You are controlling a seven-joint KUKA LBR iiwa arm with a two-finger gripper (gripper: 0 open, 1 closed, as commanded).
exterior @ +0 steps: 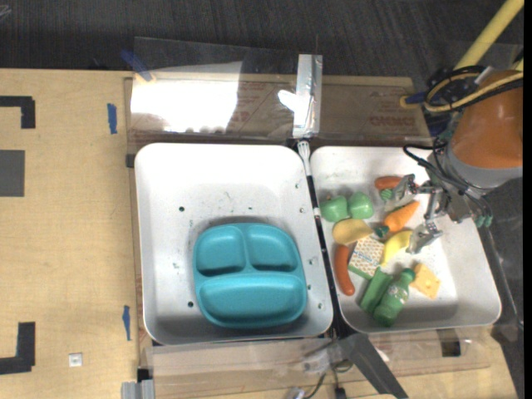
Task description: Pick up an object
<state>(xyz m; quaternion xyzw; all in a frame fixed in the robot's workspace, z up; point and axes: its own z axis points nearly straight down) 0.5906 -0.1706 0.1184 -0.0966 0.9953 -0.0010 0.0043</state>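
Orange carrot (402, 214) just beside gripper (426, 214); jaws spread, holding nothing.

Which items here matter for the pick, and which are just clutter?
For the pick: gripper; right bin with carrot, green bottle, red sausage, cheese wedge, green pepper.

Lying about: left bin, blue divided tray.

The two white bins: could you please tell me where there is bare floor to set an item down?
Left bin: bare floor runs along the far wall, behind the teal divided tray. Right bin: a bare patch in the far-left corner above the green toys, and a strip along the near wall. Its middle is crowded with toy food, under the gripper.
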